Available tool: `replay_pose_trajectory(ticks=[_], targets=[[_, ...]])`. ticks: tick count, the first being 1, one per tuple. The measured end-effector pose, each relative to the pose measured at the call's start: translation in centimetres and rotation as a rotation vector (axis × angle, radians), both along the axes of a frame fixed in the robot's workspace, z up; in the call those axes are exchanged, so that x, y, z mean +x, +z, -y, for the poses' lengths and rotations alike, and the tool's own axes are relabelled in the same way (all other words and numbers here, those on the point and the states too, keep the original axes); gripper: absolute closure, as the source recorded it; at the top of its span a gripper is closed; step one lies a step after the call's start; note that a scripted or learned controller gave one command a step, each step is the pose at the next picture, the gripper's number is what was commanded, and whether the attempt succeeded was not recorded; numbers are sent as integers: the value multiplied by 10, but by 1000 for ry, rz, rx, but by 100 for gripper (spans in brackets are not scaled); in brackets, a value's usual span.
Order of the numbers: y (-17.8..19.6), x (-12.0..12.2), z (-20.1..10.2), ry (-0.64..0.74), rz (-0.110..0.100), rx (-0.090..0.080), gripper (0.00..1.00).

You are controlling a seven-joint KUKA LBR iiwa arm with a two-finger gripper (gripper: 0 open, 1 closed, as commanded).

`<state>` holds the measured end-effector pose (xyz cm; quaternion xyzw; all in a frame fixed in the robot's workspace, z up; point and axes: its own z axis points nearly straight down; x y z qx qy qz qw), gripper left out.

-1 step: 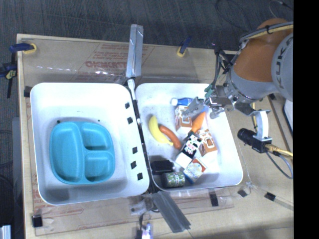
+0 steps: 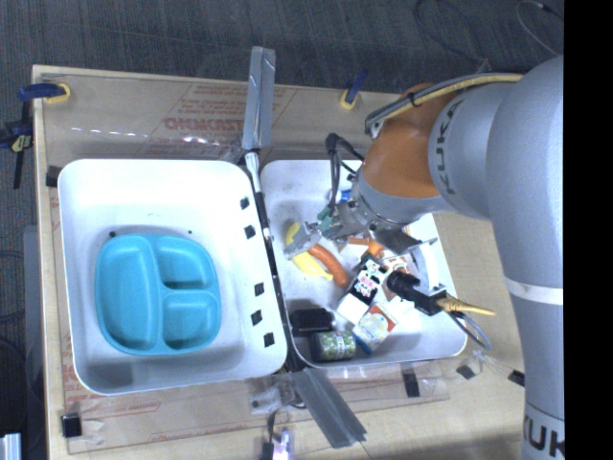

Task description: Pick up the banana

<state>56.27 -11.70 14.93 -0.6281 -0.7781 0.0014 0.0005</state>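
Arm: the grey arm (image 2: 498, 132) with its orange band (image 2: 402, 166) reaches in from the right and hangs over the right bin (image 2: 287, 185).
Gripper: the gripper (image 2: 321, 226) is low in the right bin, just above the clutter; whether it is wide or narrow cannot be told.
Banana: the banana (image 2: 308, 262) lies in the right bin near the divider, just below the gripper, touching an orange carrot-like item (image 2: 333, 263).
Other contents: a black-and-white carton (image 2: 364, 286), a dark block (image 2: 311, 319) and a small jar (image 2: 335, 345) lie near the front wall.
Left bin: the left bin (image 2: 86, 190) holds a blue divided plate (image 2: 158, 293).
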Motion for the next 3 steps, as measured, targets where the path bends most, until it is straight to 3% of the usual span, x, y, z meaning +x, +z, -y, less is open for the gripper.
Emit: replay_pose_trajectory(ticks=[1,2,3], targets=[[-48,17,-7,-106,24,-19,0],[-40,17,-11,-100,16,-10,100],[-28,-15,-2,-74,-2,3,100]])
